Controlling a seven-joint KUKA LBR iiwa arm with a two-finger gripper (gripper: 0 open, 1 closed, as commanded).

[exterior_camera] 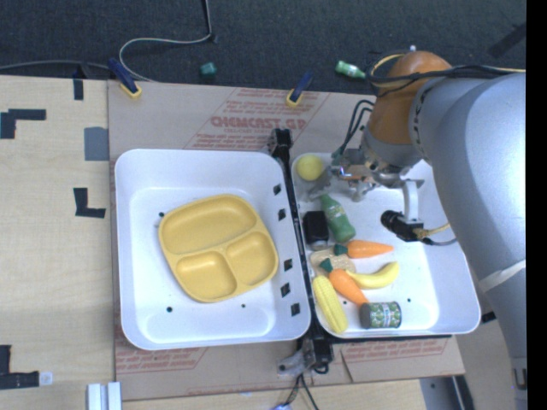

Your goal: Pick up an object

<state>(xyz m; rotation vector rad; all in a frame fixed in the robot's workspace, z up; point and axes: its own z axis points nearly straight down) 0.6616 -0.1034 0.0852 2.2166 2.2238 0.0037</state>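
The right bin (444, 301) holds several toy foods. A yellow lemon (309, 167) lies at its far left corner. A green bottle (338, 219) and a black block (315, 226) sit below it. Toward the front lie an orange carrot (370, 248), a banana (377, 276), a second carrot (346, 284), a corn cob (330, 305) and a small can (380, 315). My gripper (349, 176) hangs over the far part of this bin, just right of the lemon and above the bottle's top. Nothing shows in its grasp.
The left bin (137, 254) carries a yellow divided plate (218, 246). A black divider (291, 220) runs between the bins. The grey arm (479, 178) covers the right bin's far right side. Cables and clips lie beyond the cardboard (248, 122).
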